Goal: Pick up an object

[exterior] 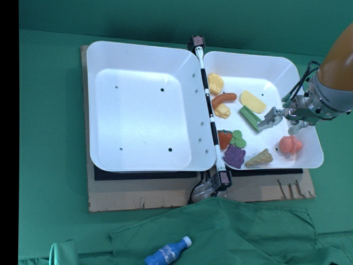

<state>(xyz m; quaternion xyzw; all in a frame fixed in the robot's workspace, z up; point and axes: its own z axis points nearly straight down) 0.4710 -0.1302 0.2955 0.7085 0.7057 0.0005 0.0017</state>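
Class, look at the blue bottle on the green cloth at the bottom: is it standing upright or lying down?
Lying down. The blue bottle rests on its side on the green cloth, its white cap pointing up-right, outside both bins.

The end effector (268, 119) hovers beside a green stick (249, 118).

Both bins white: left bin (143, 106), right bin (276, 70). Counter (49, 120) covered in green cloth, brown cardboard (138, 200) under the bins. In right bin: yellow corn-like piece (215, 83), red-orange sausage (223, 99), yellow block (252, 101), dark green stick (250, 118), purple grapes (234, 156), tan wedge (260, 158), pink-red lumpy piece (290, 144). Arm (336, 70) orange over grey. Blue bottle (167, 252) with white cap at bottom centre of frame.
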